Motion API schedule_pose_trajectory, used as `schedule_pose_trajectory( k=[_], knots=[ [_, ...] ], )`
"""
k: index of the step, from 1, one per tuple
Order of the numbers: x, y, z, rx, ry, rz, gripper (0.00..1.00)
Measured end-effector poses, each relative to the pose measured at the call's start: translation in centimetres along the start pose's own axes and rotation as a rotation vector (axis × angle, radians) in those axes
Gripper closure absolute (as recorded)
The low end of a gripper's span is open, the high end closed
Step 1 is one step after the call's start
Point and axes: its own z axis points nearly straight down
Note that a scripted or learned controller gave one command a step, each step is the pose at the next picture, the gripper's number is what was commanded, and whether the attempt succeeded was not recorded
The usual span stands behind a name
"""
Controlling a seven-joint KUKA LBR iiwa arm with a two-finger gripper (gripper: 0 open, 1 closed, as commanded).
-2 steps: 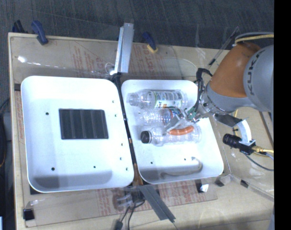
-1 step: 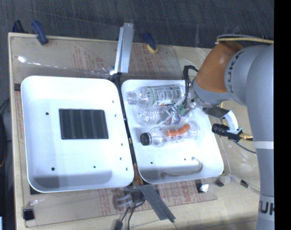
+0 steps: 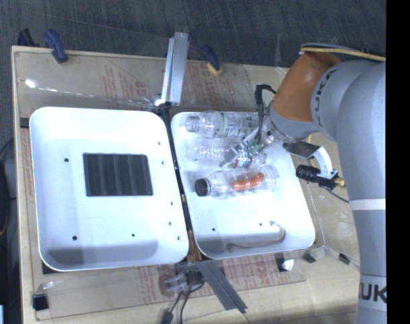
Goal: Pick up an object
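Note:
Three clear plastic bottles lie in the right bin point(image 3: 296, 231). One bottle point(image 3: 221, 122) rests along the far wall, and a second, crumpled bottle point(image 3: 206, 151) lies just in front of it. The third bottle point(image 3: 237, 182) has a black cap and an orange label and lies across the bin's middle. My gripper point(image 3: 247, 152) reaches in from the right and hangs low among the bottles, just above the orange-labelled one and beside the crumpled one. Nothing can be made out between its fingers.
The left bin point(image 3: 56, 235) holds a dark grey ridged rectangular block point(image 3: 117, 174) lying flat at its middle. A pale curved strip point(image 3: 262, 239) lies near the right bin's front wall. Blue clamps point(image 3: 55, 44) grip the bench's far edge.

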Motion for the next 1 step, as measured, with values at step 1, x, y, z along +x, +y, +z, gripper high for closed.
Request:
schedule_pose_trajectory(
  k=[1],
  knots=[
    [-2.13,2.0,0.7,0.047,0.037,-0.001,0.0]
  ],
)
